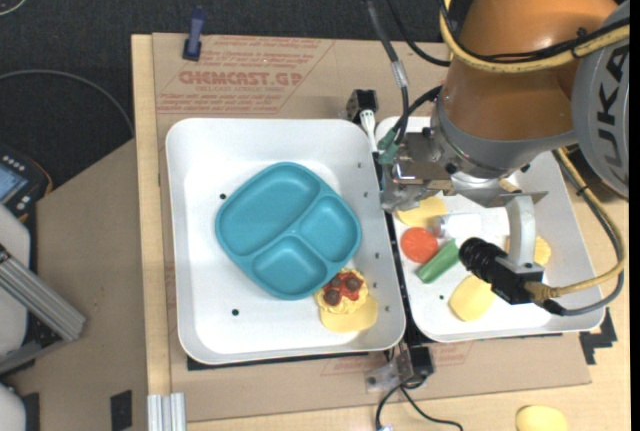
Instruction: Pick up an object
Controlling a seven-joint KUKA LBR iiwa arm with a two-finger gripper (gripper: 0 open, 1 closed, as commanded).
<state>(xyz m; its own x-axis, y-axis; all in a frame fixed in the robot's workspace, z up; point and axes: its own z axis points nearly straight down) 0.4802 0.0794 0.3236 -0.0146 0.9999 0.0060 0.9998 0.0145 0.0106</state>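
Note:
The arm's grey and orange wrist hangs low over the back of the right bin, and the gripper sits under it near the bin's left wall. Just in front of it lie a pale yellow piece, a red round toy, a green piece and a yellow lump. Another yellow bit peeks out at the right. I see nothing held. In the left bin rest a teal divided plate and a yellow toy with red and brown toppings.
Both bins stand on a cardboard sheet with a blue clip at its back left. A yellow object lies outside the bins at the front right. The wall between the bins is close to the gripper's left.

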